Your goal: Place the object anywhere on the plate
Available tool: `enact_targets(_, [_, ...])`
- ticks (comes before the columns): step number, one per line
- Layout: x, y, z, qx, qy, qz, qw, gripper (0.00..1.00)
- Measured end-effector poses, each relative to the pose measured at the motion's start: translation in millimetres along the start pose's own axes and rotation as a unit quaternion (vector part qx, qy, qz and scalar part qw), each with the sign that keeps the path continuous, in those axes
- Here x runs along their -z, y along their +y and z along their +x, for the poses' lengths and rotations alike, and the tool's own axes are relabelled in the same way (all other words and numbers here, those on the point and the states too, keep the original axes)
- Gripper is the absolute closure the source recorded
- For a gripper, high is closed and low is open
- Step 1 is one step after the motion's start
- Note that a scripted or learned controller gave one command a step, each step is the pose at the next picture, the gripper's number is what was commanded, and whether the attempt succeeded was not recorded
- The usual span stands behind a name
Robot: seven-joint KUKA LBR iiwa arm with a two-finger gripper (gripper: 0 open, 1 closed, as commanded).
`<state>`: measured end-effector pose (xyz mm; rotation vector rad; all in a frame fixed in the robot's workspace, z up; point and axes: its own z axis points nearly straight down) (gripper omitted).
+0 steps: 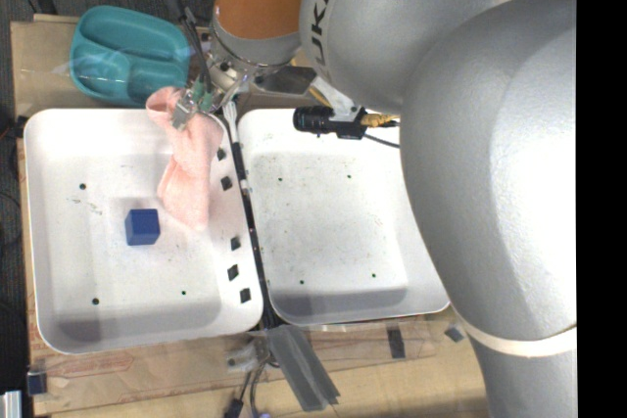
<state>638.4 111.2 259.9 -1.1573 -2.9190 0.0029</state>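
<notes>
Pink cloth (188, 173); blue cube (142, 227); teal plate (127, 54); white bins (59, 210).

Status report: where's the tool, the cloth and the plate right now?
Tool shut on pink cloth, cloth hanging over left bin. Teal plate behind that bin. Blue cube in the bin, apart from cloth.

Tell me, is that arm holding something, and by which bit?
Yes: the gripper pinches the pink cloth by its upper end; the rest hangs over the left bin.
</notes>
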Motion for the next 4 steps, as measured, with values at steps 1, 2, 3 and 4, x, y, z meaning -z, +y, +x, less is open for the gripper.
enact_targets(1, [10.8, 29.9, 89.6, 0.062, 0.0, 0.0, 0.9981, 1.0])
enact_targets(2, [-37.6, 35.7, 37.6, 0.105, 0.0, 0.001, 0.9945, 1.0])
enact_targets(3, [-11.5, 37.1, 27.3, 0.193, -0.002, -0.002, 0.9812, 1.0])
enact_targets(4, [16.8, 59.4, 62.8, 0.285, -0.003, -0.002, 0.9586, 1.0])
